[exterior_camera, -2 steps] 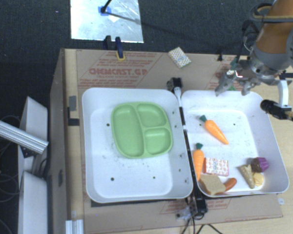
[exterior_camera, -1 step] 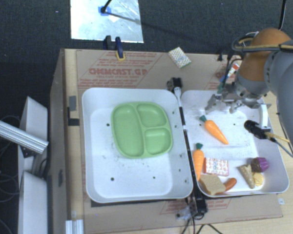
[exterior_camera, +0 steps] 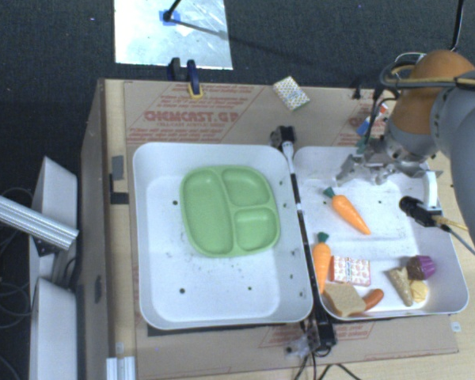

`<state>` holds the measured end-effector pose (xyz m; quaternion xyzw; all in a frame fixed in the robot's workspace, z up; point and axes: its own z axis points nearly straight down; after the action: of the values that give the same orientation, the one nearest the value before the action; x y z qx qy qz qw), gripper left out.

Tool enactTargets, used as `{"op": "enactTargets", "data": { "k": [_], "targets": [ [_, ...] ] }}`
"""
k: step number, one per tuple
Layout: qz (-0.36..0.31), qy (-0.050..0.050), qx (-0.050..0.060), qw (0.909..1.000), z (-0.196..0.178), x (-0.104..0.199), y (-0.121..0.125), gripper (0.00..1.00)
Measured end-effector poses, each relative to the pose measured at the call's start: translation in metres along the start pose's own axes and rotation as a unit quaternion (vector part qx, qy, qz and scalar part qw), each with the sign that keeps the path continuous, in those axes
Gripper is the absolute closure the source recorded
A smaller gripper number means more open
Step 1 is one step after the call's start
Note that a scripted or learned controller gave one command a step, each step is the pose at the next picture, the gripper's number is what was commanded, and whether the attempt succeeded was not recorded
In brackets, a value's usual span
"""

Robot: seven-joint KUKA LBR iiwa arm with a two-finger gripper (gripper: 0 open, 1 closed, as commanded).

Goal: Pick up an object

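My gripper (exterior_camera: 362, 172) hangs over the far part of the right bin (exterior_camera: 396, 240), fingers spread and nothing between them. Just in front of it and slightly left lies an orange carrot (exterior_camera: 351, 213) with a green top. A second carrot (exterior_camera: 322, 261) lies along the bin's left wall. At the near end sit a red-and-white packet (exterior_camera: 350, 270), a slice of bread (exterior_camera: 344, 298), a small sausage (exterior_camera: 373, 298), a cheese wedge (exterior_camera: 401, 284) and a purple piece (exterior_camera: 422, 267).
The left bin (exterior_camera: 154, 212) holds a green divided plate (exterior_camera: 229, 210). A small patterned block (exterior_camera: 290, 93) lies on the bench beyond the bins. A blue clamp (exterior_camera: 191, 73) stands at the bench's far edge. The arm (exterior_camera: 451, 109) enters from the right.
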<state>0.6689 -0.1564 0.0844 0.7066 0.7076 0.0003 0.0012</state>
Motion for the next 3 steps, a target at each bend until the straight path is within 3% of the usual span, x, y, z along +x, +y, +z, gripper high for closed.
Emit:
{"op": "enactTargets", "data": {
  "k": [1, 2, 3],
  "targets": [
    [-0.001, 0.001, 0.0, 1.0, 0.0, 0.022, 0.0, 0.0],
    [0.0, 0.0, -0.001, 1.0, -0.001, 0.01, 0.0, 0.0],
    [0.0, 0.001, 0.001, 1.0, 0.0, 0.026, -0.084, 0.0]
  ]
}}
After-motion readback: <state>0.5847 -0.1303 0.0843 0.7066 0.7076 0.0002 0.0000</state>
